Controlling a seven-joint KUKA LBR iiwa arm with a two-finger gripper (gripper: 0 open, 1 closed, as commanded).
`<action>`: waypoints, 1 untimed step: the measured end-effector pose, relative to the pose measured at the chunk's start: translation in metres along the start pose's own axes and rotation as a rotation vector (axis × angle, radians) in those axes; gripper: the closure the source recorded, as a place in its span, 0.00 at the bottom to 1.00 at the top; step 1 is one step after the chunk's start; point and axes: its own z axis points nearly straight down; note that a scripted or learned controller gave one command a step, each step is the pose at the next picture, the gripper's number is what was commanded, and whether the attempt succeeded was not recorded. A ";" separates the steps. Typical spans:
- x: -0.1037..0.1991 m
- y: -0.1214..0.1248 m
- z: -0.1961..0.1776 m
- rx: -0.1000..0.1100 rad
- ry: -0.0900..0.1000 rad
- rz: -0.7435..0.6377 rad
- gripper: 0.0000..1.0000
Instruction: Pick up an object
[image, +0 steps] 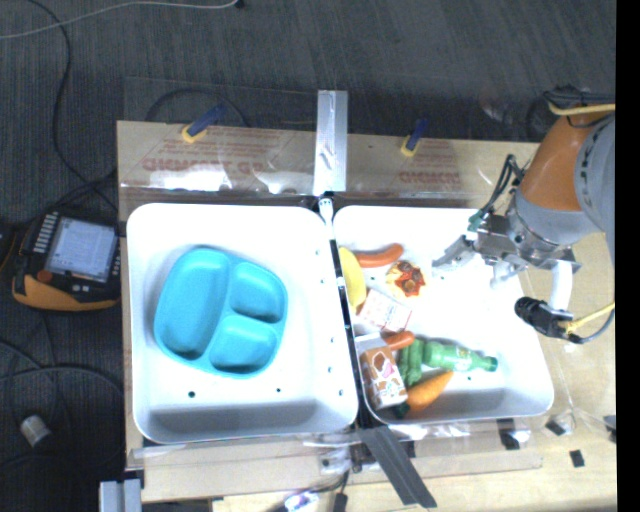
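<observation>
Several toys (400, 330) lie well left of the gripper (478, 258).

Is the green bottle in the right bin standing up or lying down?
Lying down. The green bottle rests on its side on the floor of the right bin, its cap end pointing toward the bin's right side.

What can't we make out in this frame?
- Gripper: small and blurred in the camera view; finger state unclear.
- Small carton: print too small to read.
- Items by the divider, banana and white packet: overlapping, edges hard to separate.
- Arm: cut off by the right edge.
</observation>
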 end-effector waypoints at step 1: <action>0.061 -0.005 0.071 -0.010 -0.001 -0.160 0.00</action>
